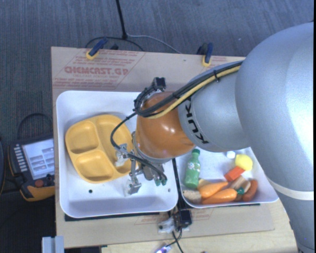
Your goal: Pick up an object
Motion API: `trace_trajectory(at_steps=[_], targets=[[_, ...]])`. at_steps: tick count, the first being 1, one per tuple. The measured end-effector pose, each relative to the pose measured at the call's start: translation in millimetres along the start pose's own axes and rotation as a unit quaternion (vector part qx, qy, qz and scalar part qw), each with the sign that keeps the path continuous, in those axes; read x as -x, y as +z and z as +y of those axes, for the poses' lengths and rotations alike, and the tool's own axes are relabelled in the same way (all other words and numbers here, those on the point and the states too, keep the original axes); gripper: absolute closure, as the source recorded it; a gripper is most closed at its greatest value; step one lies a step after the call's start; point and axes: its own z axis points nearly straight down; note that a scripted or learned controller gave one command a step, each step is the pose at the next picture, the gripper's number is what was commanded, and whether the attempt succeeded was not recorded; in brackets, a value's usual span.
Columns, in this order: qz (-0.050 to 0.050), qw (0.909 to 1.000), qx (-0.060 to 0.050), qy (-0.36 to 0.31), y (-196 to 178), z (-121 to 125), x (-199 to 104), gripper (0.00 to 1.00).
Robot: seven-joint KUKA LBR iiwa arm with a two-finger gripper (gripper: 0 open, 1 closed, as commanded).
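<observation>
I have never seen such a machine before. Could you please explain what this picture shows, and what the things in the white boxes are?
One camera looks down at a slant on a bench. The big grey and orange shape is a robot arm, reaching in from the right. Its gripper hangs over the left bin, beside a yellow divided tray. I see nothing between its fingers. The right bin holds toy food: a green bottle, carrots and a yellow piece.
</observation>
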Motion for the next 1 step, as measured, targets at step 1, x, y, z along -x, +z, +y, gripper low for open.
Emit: trace_trajectory(at_steps=[1], targets=[[0.027, 0.9938, 0.004, -0.108, -37.3, 7.7, -4.2, 0.00]])
